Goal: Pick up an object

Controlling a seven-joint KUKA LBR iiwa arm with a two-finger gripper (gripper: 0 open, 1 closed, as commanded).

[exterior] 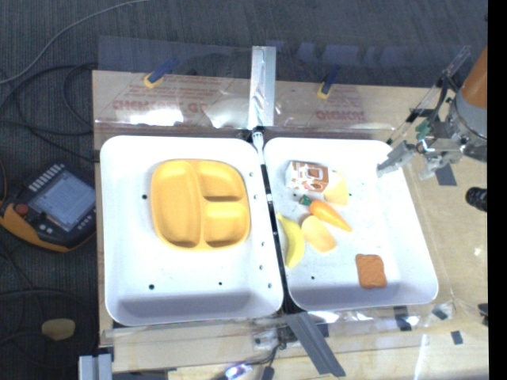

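The right bin point(412, 236) holds several toy foods. A white and orange carton point(306, 176) lies near its back, with a pale yellow wedge point(337, 191) beside it. An orange carrot point(329, 214) sits in the middle, above a yellow-peach piece point(318, 233) and a banana point(293, 241) by the left wall. A brown cracker point(371, 271) rests near the front right. My gripper point(418, 167) hangs over the bin's back right rim, open, with nothing between its fingers, well to the right of the carton.
The left bin point(127, 275) carries a yellow divided plate point(200, 203). A raised divider point(268, 212) separates the two bins. A metal post point(262, 85) and clear sheeting stand behind them. A handheld pendant point(49, 204) lies off the bench at the left.
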